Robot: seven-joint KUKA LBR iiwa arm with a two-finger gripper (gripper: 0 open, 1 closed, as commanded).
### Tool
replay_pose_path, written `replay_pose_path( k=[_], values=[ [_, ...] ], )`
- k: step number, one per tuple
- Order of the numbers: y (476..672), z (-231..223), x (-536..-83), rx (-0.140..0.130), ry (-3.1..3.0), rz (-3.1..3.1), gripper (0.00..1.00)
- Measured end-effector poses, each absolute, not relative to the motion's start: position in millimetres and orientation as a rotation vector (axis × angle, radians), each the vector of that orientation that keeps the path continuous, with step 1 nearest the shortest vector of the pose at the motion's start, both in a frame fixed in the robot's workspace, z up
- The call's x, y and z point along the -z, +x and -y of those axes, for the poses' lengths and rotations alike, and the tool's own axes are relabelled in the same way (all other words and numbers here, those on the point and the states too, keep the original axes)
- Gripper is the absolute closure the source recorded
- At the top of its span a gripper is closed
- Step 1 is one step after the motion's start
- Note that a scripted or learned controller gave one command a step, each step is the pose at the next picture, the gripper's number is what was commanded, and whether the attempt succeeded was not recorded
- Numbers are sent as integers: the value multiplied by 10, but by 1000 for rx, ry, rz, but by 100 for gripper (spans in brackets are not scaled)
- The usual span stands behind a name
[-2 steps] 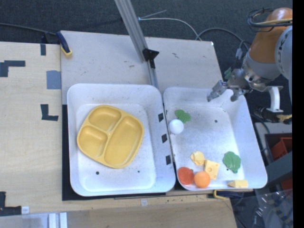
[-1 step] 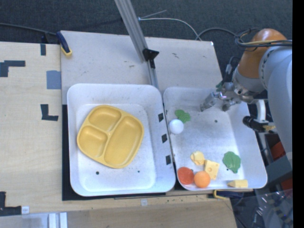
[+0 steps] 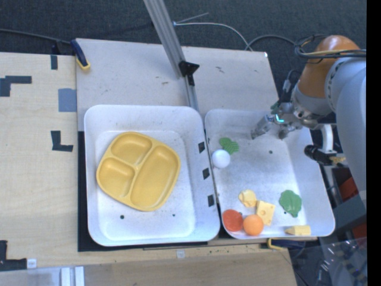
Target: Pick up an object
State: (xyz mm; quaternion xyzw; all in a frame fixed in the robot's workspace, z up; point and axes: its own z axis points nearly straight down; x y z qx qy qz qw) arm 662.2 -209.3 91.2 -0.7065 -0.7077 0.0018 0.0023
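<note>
My gripper [image 3: 272, 130] hangs over the back of the right bin [image 3: 309, 159], its two fingers spread apart with nothing between them. Below and left of it lie a small green leafy piece [image 3: 228, 145] and a white ball [image 3: 221, 158]. Toward the bin's front sit a yellow lump [image 3: 247, 198], a cheese wedge [image 3: 265, 211], a red tomato [image 3: 233, 220], an orange ball [image 3: 253, 225], a green leaf [image 3: 290, 202] and a small yellow block [image 3: 297, 230].
The left bin [image 3: 95, 136] holds a yellow divided plate [image 3: 139, 170]. A metal pole [image 3: 166, 31] slants across the bench behind the bins. The arm's grey body and orange band [image 3: 324, 70] stand at the right edge.
</note>
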Motion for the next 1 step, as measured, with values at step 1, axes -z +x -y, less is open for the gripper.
replay_pose_path(
  k=[1],
  values=[
    [6622, 2093, -912, -6, -2216, 2221, 0]
  ],
)
